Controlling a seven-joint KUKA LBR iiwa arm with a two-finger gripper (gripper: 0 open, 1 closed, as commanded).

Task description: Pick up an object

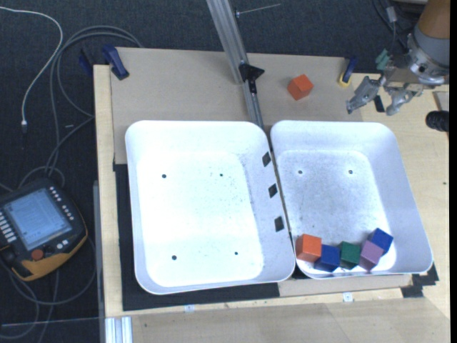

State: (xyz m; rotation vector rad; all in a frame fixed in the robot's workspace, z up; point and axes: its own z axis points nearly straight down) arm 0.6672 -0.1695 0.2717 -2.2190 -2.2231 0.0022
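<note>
Several small blocks lie along the near edge of the right bin (400, 170): an orange block (308, 246), a blue block (328, 256), a green block (350, 253), a purple block (371, 251) and another blue block (382, 239). Another orange block (300, 86) sits on the bench beyond the bins. My gripper (376, 100) hangs above the bench past the right bin's far right corner, open, with nothing between its fingers.
The left bin (143, 191) stands beside the right one. A metal pole (227, 31) rises at the far middle of the bench. Blue clamps (114, 61) (348, 70) grip the bench's far edge. A teach pendant (36, 224) lies off the bench at left.
</note>
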